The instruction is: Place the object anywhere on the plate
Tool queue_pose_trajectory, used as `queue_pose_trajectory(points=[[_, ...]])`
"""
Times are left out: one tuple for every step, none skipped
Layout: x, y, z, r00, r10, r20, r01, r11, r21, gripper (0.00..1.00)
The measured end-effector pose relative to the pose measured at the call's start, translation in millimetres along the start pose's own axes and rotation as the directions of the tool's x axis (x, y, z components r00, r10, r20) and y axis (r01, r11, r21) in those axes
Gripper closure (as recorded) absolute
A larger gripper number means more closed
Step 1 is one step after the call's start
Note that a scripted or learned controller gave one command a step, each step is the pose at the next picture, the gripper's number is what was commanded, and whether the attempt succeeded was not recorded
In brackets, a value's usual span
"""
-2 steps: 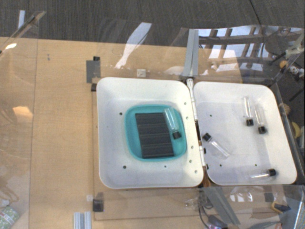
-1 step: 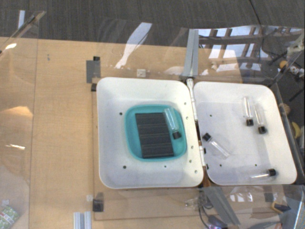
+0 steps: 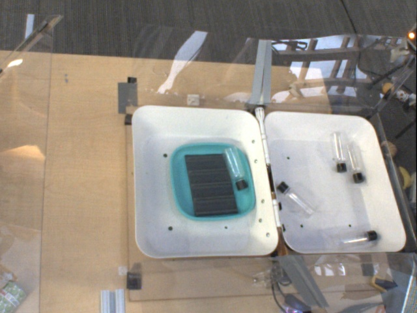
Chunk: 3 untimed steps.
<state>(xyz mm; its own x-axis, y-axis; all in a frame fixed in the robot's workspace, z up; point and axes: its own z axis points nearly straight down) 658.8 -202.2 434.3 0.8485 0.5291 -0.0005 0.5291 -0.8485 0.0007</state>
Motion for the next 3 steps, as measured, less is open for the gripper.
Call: queue_pose_trajectory(points=[[-33,-18,-1,0.992,0.13,-0.001,-0.13,0.992,0.0,0.0],[-5,-1,0,0.976,0.219,0.001,-0.219,0.976,0.001,0.0],[-5,-1,0,0.939,0.343,-0.002,-0.343,0.939,0.002,0.0]])
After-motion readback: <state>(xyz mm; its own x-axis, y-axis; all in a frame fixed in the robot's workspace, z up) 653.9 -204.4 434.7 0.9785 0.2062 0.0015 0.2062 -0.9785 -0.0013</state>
